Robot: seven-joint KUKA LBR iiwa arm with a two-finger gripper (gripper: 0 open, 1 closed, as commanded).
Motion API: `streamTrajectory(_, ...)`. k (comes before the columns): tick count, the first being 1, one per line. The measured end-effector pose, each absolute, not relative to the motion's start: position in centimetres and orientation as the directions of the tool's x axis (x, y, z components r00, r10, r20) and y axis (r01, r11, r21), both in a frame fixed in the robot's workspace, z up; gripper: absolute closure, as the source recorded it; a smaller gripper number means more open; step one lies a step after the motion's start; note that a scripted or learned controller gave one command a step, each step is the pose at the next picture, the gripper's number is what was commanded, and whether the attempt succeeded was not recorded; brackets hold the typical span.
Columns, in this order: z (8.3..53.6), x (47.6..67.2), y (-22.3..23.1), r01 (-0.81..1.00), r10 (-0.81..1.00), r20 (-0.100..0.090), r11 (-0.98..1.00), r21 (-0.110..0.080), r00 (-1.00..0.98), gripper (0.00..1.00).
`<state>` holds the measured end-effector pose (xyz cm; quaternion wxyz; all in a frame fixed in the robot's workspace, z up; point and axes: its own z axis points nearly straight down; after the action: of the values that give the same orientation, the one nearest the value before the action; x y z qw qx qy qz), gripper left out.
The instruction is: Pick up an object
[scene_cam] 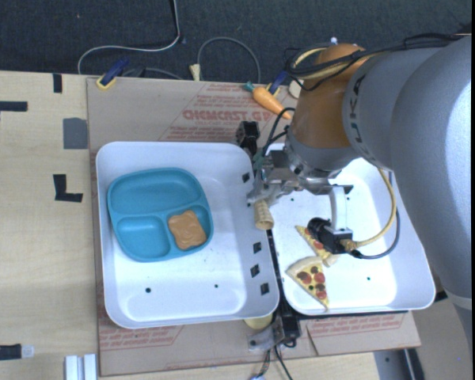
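Note:
My gripper [263, 195] hangs over the left rim of the right bin [396, 291], at the divide between the two bins. A small tan cone-shaped piece [263, 214] sits directly under the gripper's tip, touching or nearly touching it; I cannot tell whether it is gripped. Two toy pizza slices lie in the right bin: one [309, 279] near the front left corner, the other [317, 241] just behind it, partly under a black cable plug. In the left bin [182, 299] a blue divided plate [154, 212] carries a brown toast-like piece [188, 229].
The grey arm with its orange band [324, 93] covers most of the back of the right bin. A yellow cable [384, 236] loops over that bin's middle. An orange-handled tool [266, 99] and wires lie on the cardboard behind the bins.

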<state>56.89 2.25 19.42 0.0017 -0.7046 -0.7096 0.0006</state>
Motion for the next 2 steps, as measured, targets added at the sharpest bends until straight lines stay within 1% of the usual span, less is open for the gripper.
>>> streamTrajectory(1,20.6,56.2,1.5,1.000,1.000,0.000,0.002,-0.001,-0.002,1.00)
streamTrajectory(2,22.0,55.4,2.8,1.000,1.000,0.001,0.003,-0.001,-0.003,1.00)
